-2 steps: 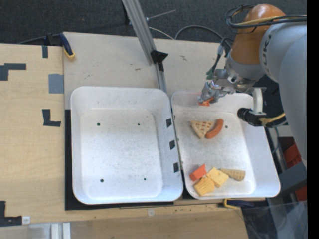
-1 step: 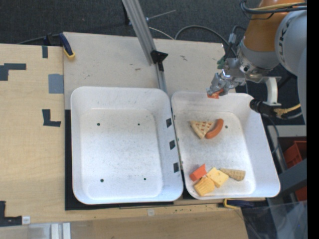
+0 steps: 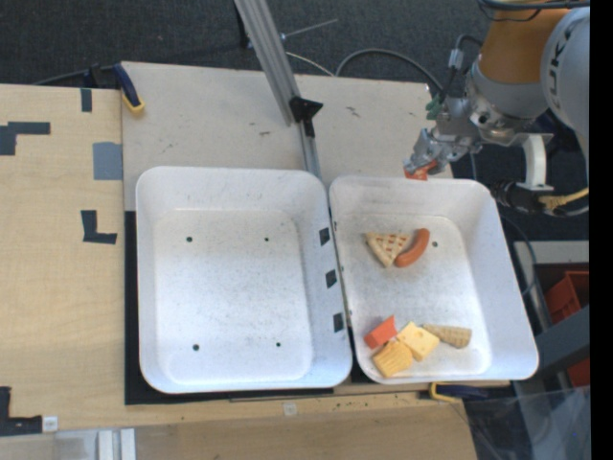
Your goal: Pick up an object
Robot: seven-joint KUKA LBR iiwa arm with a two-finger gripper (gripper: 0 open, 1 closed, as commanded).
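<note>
The left bin (image 3: pixel 230 276) is on the bench (image 3: pixel 57 257). In the right bin (image 3: pixel 498 257) lie a waffle slice (image 3: pixel 385 247), a sausage (image 3: pixel 413 247) touching it, and an orange block (image 3: pixel 380 332), cheese (image 3: pixel 418 338), cracker (image 3: pixel 393 358) and cone (image 3: pixel 450 334) near the front. The gripper (image 3: pixel 421 166) hangs above the back rim, clamped on a small orange thing (image 3: pixel 416 172).

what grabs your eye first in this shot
The orange-banded grey arm at top right, its gripper poised over the right bin's far rim. Then the toy food in the right bin: a sausage beside a waffle wedge, and a cluster near the front edge.
</note>
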